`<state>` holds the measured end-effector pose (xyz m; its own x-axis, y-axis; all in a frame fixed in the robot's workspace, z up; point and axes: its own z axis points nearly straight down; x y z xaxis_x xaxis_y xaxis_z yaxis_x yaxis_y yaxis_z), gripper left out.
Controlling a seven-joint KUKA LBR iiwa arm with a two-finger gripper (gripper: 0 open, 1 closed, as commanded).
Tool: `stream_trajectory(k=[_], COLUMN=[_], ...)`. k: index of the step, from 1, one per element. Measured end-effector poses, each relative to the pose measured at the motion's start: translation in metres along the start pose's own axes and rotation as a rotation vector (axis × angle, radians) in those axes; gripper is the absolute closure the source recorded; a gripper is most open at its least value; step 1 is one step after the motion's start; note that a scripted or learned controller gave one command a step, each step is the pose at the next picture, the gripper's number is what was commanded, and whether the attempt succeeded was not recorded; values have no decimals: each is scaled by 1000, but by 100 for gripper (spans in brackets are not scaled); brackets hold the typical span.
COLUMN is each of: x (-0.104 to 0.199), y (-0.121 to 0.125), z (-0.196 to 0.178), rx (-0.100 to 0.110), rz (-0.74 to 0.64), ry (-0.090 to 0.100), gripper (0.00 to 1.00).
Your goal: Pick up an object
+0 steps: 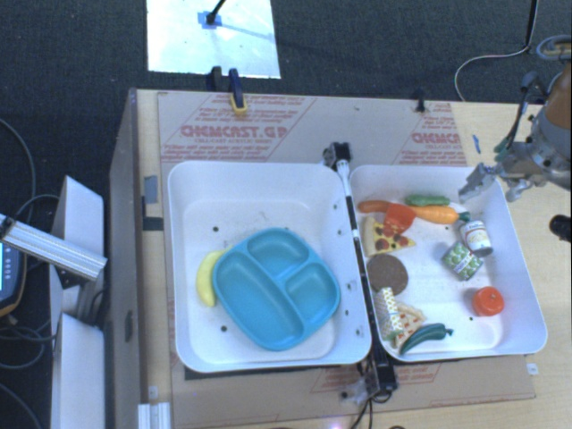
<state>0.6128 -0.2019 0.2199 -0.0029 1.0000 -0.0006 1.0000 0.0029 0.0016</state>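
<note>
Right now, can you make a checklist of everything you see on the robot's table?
Surface: bench with two white bins, left bin and right bin.
Job's things: right bin holds a carrot, two cans, an orange cap, a brown disc, pizza slices and green pieces.
Clutter: left bin holds a blue tray and a banana beside it.
Gripper: gripper above the right bin's far right corner, holding nothing seen.
Cables: a white cable loops near the arm; black ones at far left.
Surroundings: dark floor, white sheet.
</note>
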Motion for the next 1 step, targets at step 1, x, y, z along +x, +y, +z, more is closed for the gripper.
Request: stream_trajectory(k=[1], x=[19], y=[1], z=[110], rx=[-10], rz=[-4], ry=[3], gripper=[0])
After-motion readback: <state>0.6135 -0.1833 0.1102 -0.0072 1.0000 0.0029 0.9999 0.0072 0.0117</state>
